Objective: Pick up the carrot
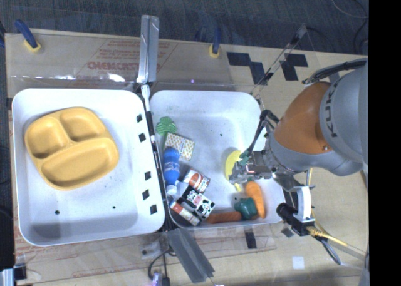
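The gripper (241, 175) sits low in the right bin (207, 100), lower right of centre in the frame; whether it grips anything cannot be told. One carrot (254, 194), orange with a green top, lies just below it, near the bin's lower right corner, with a yellow fruit-like piece (232, 161) just above left. Leftward lie one blue bottle (170, 164), one patterned packet (180, 146), one green leafy toy (165, 126) and two small cans (195, 200), their labels too small to read. One yellow divided plate (71, 147) fills the left bin (75, 222). Faint red print (109, 66) on the bench, upper left, is unreadable.
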Motion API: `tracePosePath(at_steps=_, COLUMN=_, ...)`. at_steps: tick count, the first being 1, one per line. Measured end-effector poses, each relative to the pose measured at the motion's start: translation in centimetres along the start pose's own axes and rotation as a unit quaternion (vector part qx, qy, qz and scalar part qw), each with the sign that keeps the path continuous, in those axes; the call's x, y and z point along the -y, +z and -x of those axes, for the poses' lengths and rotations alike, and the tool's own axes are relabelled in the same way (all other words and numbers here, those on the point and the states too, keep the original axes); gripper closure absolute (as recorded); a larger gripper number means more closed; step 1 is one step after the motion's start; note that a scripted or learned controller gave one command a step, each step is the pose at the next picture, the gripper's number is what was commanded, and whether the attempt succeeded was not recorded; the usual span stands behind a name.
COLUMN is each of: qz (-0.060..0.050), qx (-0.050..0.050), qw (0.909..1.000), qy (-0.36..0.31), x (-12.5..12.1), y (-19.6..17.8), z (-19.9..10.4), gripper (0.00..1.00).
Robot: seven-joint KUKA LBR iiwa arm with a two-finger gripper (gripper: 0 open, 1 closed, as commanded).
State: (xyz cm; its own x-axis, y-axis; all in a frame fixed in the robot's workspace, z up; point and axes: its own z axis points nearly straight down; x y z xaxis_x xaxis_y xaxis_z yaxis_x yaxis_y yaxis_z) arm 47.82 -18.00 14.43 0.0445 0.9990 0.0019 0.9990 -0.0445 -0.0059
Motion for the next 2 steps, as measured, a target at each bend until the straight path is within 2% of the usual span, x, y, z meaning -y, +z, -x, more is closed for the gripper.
tracePosePath(at_steps=1, qz=0.000, qx=0.000, qw=1.0000, qy=0.000, x=0.0, y=0.0, z=0.0, gripper=0.00)
tracePosePath(at_steps=2, qz=0.007, qx=-0.003, qw=0.9973, qy=-0.074, x=-0.5, y=4.6, z=2.1, gripper=0.00)
